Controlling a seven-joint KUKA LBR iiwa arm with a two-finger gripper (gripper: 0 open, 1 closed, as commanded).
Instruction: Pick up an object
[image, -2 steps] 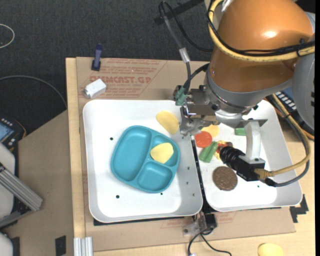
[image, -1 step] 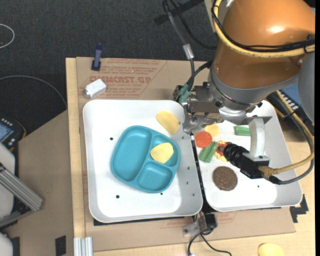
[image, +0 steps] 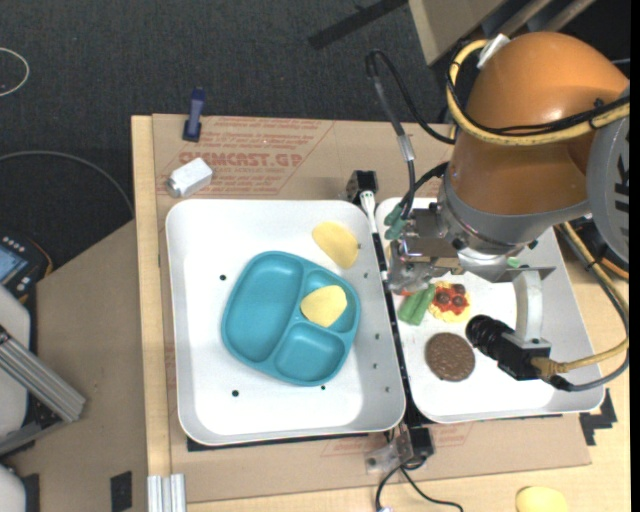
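Observation:
My gripper (image: 408, 272) hangs over the left edge of the right bin (image: 560, 390), under the big orange wrist band. Just below it lies a small green piece (image: 413, 306), and beside that a red and yellow pizza-like toy (image: 451, 300). A round brown cookie (image: 449, 357) rests nearer the front of the same bin. In the left bin (image: 200, 380) sits a blue divided plate (image: 262, 320) with a yellow chip-like piece (image: 324, 305) on its right side. A second yellow piece (image: 336, 241) lies at that bin's back right.
The ridge where both bins meet (image: 388, 330) runs right under the gripper. On the cardboard behind the left bin lie a white block (image: 190, 178) and a blue clip (image: 194, 114). A yellow object (image: 541, 498) sits off the bench at the front right.

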